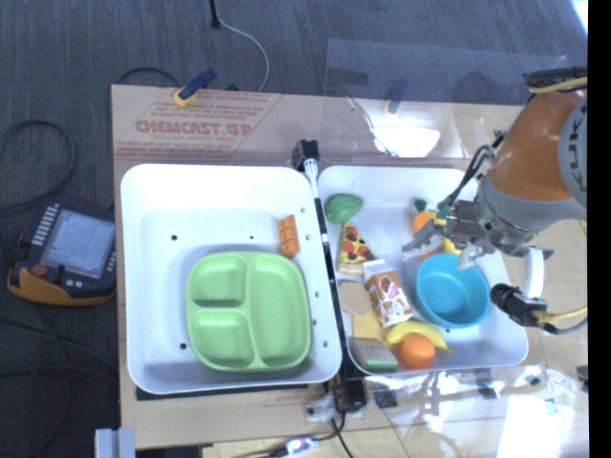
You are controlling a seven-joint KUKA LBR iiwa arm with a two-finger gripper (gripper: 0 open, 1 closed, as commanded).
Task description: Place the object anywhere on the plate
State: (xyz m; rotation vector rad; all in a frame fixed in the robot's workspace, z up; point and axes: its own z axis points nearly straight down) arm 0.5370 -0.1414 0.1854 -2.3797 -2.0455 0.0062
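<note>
A light green divided plastic plate (250,311) lies in the left white bin (153,208), a small orange block (287,236) just beside its upper right corner. In the right white bin (496,351) lie a pizza slice toy (355,246), a juice carton (388,295), a yellow banana (412,333) and a blue bowl (452,291). The gripper (449,241) hovers over the bowl's upper rim; whether its fingers grasp anything cannot be told.

The grey arm (549,175), with its orange band above the wrist, reaches in from the right edge and bends downward. Its end effector (449,235) hangs low at the wrist's left, pointing down and leftward.
</note>
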